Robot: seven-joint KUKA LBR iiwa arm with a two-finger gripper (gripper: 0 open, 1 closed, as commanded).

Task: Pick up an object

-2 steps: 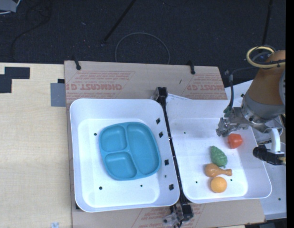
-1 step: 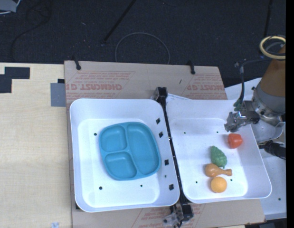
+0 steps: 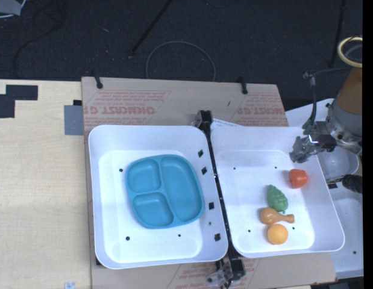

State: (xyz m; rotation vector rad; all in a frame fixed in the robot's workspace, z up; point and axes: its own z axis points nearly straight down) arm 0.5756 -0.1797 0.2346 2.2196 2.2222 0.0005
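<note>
- Gripper hangs over the far right edge of the right bin, low to the rim; whether its fingers are parted or closed, I cannot tell, and nothing shows between them.
- Nearest to it is the red toy pepper, just below and in front of the gripper, well within reach by my reckoning.
- Further toward the camera from the gripper lie the green toy vegetable, the orange toy drumstick with its long axis running left to right, and the round orange fruit.
- Far off to the gripper's side, in the left bin, rests a blue divided plate.
</note>
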